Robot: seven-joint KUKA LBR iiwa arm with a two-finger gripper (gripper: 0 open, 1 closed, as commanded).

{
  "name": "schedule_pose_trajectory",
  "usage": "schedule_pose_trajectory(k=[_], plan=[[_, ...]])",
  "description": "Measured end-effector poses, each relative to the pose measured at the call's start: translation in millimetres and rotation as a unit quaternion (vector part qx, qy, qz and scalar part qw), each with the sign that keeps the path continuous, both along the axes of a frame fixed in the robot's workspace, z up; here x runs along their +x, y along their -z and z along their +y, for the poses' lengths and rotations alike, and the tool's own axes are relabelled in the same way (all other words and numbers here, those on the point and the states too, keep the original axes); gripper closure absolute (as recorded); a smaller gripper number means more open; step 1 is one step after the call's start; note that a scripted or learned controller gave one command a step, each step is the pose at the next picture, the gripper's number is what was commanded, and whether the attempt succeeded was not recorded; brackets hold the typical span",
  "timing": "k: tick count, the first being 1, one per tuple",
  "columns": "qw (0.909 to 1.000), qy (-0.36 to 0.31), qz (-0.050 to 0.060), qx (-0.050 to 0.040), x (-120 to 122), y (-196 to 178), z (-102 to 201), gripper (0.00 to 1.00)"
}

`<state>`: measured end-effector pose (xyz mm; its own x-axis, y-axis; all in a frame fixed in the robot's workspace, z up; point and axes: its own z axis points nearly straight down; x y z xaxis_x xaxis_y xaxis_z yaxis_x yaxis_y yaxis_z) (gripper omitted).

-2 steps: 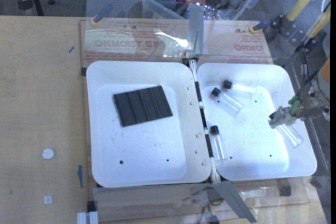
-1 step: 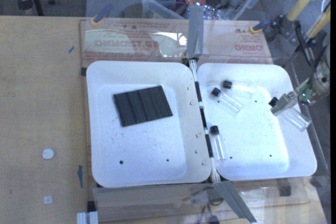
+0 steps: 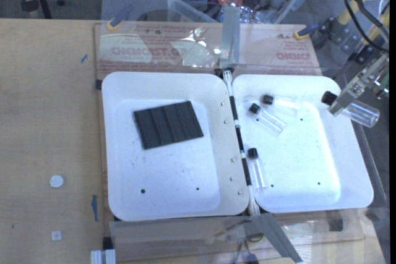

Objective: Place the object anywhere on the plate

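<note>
Fingers point(image 3: 344, 103) clenched on clear vial point(image 3: 354, 110) with black cap, held above right bin point(image 3: 346, 188) rim at 3 o'clock. Lift clears bin wall for transfer. Dark ribbed plate point(image 3: 168, 123) lies in left bin point(image 3: 117, 151), 9 o'clock, well apart.

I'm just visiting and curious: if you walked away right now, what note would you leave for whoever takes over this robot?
The gripper is shut on a vial, over the right rim of the right bin.
The plate, dark and ribbed, lies in the left bin with nothing on it.
Three spare vials lie in the right bin.
Done: the pick, it seems.
Left: carry the vial across to the plate and release it.
</note>
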<state>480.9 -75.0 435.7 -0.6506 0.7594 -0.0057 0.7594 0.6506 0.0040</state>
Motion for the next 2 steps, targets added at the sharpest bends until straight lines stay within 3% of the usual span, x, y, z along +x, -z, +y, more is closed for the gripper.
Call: schedule_pose_trajectory(k=[1,2], plan=[[0.9882,-0.153,0.0,-0.0011,-0.2,-0.1,-30.8,1.0],[0.9519,-0.306,0.0,-0.0021,-0.2,-0.2,-35.3,1.0]])
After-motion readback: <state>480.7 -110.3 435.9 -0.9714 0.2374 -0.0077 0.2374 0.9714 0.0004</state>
